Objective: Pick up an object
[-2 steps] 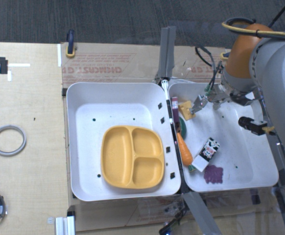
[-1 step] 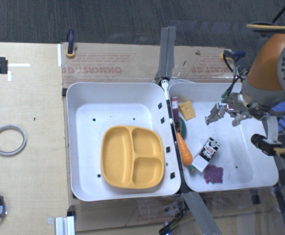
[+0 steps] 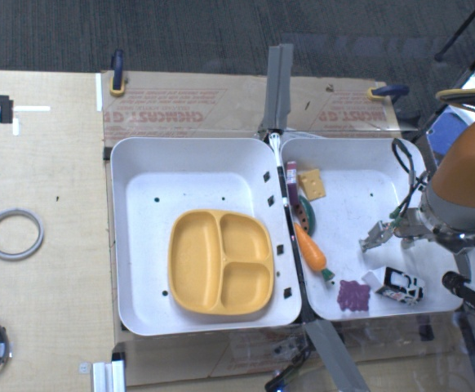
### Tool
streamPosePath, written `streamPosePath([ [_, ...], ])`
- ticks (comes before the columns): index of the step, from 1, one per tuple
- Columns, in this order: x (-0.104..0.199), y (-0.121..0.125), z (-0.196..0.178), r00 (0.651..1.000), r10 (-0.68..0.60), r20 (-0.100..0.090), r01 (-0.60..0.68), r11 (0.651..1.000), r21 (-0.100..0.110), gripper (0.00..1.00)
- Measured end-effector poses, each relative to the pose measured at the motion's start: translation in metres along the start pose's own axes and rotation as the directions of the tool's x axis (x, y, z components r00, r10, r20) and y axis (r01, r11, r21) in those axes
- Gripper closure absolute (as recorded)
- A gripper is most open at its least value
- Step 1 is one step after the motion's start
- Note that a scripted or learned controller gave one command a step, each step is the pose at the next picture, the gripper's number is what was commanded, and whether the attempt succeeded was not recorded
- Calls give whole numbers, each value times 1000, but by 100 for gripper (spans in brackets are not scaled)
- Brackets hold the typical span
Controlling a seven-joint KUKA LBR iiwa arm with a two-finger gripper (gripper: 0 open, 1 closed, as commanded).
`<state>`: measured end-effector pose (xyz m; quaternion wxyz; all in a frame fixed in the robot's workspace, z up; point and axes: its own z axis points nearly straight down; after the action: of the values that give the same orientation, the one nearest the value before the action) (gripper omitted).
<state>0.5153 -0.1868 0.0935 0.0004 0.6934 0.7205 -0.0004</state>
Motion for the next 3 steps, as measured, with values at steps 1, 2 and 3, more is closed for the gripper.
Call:
streamPosePath([
  [1,-14,36,2,949,314,1,-314,949,2,0],
  [2,14,46,3,698,716,2,-716,698,3,0],
  [3,39,101,2,415,910,3,-910,415,2,0],
])
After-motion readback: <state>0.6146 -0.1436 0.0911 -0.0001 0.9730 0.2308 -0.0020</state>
